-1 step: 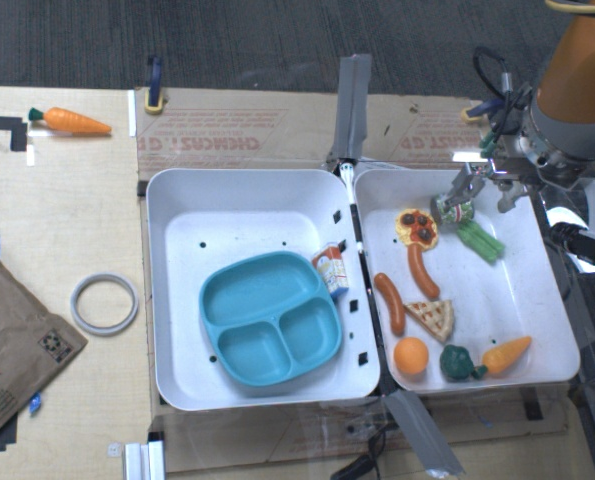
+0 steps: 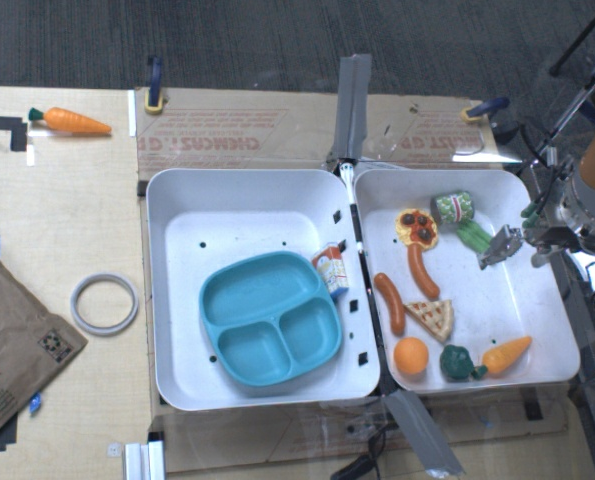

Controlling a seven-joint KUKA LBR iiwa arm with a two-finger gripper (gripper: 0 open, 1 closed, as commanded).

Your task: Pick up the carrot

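Two white bins on a bench, toy food in the right one, arm at the right edge.

Nearest, along the right bin's (image 2: 547, 372) front wall: an orange (image 2: 410, 356), a green vegetable (image 2: 458, 362), and the carrot (image 2: 508, 352) lying tilted just beside it. Behind these, a pizza slice (image 2: 432, 318) and two sausages (image 2: 389, 301), (image 2: 423, 271). Farther back, a small round pizza (image 2: 416, 227), a green pod (image 2: 473, 235) and a green can (image 2: 454, 207). The gripper (image 2: 501, 247) hangs over the bin's right side, well apart from the carrot, claw empty; open or closed, I cannot tell. Left bin (image 2: 167, 268): a blue divided tray (image 2: 269, 316). A second carrot (image 2: 72, 122) lies on the far left table.
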